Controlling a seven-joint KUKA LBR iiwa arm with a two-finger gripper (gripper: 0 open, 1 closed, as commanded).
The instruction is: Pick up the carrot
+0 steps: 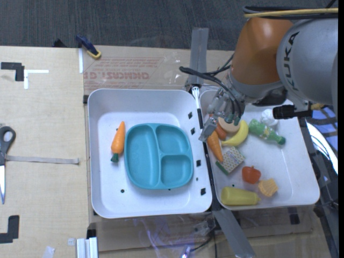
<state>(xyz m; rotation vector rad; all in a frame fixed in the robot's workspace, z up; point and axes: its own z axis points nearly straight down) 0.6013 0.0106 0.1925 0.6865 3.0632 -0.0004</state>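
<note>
Arm housing marked "KUKA". Gripper (pixel 214 127): finger state cannot be told. Carrots, two: carrot (pixel 215 145) directly below the gripper in the right bin (pixel 301 198); second carrot (pixel 117 140) far left of it, beside the teal plate (pixel 159 156) in the left bin (pixel 97 160). Banana (pixel 237 135), one, just right.

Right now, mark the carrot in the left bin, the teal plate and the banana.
carrot in the left bin (pixel 118 138): camera view, middle of its orange body.
teal plate (pixel 141 152): camera view, floor of its large left compartment.
banana (pixel 238 135): camera view, middle of its yellow curve.
</note>
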